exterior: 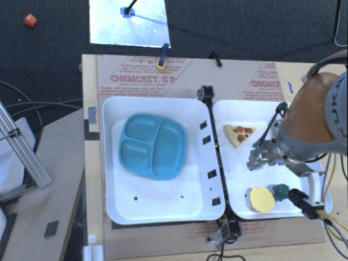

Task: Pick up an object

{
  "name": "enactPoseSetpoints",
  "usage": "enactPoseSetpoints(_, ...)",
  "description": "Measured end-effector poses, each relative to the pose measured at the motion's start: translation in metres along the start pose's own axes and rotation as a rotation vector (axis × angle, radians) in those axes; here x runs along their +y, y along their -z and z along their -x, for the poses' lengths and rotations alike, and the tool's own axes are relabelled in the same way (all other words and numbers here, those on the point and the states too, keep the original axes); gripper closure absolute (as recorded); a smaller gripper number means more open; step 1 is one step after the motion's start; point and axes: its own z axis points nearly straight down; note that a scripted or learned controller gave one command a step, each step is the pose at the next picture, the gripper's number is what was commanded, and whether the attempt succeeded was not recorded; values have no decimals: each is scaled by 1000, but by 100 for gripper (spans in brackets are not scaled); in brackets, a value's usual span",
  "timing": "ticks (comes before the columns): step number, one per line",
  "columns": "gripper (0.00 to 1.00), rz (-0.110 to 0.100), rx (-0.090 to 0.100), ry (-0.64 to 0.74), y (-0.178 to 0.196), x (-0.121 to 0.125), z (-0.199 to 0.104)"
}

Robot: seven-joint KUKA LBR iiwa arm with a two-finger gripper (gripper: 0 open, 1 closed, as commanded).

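The arm (pixel 321 118) hides part of the right bin (pixel 234 205) and runs off the right edge.

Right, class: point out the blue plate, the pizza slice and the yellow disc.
blue plate (pixel 153 147), camera view, on the middle ridge between its compartments.
pizza slice (pixel 239 134), camera view, on the middle of its topping.
yellow disc (pixel 262 200), camera view, on the centre of its flat face.

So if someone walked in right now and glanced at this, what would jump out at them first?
Probably the blue divided plate, lying alone in the left bin. Next, the big grey and orange arm reaching in over the right bin, its gripper hovering just below and right of a toy pizza slice. A yellow round piece and a small green object lie near that bin's front edge.
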Motion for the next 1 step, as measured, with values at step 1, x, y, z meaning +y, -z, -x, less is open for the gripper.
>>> enactPoseSetpoints(1,100,-6,-1,-4,-4,-1,-44)
